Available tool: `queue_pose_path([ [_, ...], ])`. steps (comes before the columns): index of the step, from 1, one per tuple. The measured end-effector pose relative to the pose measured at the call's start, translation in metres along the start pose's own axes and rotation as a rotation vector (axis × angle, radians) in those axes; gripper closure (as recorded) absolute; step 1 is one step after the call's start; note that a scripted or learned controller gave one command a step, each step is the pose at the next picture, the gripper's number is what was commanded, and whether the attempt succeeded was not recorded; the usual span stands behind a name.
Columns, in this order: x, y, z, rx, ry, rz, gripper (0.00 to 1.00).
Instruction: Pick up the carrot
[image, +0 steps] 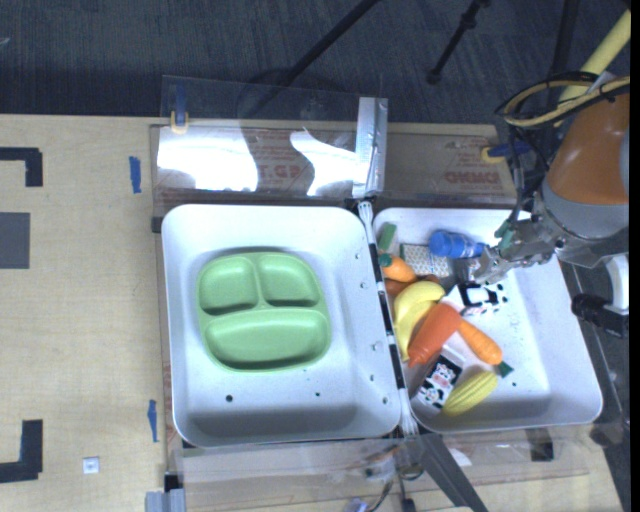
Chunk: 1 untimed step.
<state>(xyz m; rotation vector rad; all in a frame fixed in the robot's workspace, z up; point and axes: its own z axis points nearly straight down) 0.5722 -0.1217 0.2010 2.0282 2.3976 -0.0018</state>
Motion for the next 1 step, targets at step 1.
queue_pose_path([
  [1,0.0001,0.0,0.0,0.0,0.0,0.0,0.0],
])
